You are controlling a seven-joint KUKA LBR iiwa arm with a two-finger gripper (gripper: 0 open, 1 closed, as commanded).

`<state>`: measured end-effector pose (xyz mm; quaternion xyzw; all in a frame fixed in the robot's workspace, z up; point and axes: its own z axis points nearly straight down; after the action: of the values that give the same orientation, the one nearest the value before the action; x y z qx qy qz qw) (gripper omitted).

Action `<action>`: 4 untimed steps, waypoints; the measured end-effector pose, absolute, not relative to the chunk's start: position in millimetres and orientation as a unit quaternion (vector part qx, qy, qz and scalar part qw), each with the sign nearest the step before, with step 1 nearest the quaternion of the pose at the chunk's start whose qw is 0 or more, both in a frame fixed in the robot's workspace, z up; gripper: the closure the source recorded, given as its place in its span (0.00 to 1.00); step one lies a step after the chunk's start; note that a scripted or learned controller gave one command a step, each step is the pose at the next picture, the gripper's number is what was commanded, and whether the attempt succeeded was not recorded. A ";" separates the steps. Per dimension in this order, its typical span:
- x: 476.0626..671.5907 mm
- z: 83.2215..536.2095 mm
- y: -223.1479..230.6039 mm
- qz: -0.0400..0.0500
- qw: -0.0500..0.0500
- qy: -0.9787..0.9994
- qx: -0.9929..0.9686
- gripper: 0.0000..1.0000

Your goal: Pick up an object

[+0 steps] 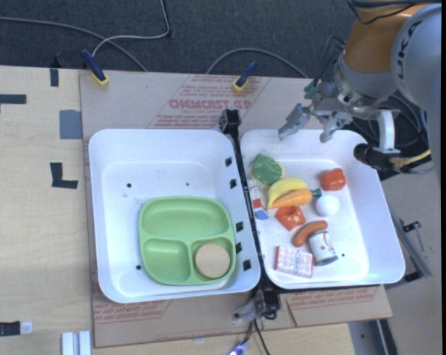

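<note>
Toys fill the middle of the right bin: a green leaf, banana, orange carrot, red tomato, white egg, sausage, small can and a red packet. The tool hangs over the bin's far rim, spread open with nothing between its fingers. Banana and carrot touch, and sausage rests against the can, so a descent there may pinch two things or nudge one aside. Round pieces like the egg could roll off the fingers. The left bin carries a green tray with a round biscuit.
</note>
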<state>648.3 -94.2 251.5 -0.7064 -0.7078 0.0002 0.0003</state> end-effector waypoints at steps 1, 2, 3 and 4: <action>628.6 164.0 -165.8 0.002 0.001 -0.707 -0.707 0.00; 600.0 86.8 -144.7 -0.001 -0.002 -0.707 -0.707 0.00; 547.5 87.1 -102.3 -0.001 -0.004 -0.707 -0.708 0.00; 507.7 86.7 -116.1 -0.001 -0.003 -0.707 -0.707 0.00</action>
<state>507.7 -116.1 86.7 -0.7070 -0.7072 -0.0014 -0.0029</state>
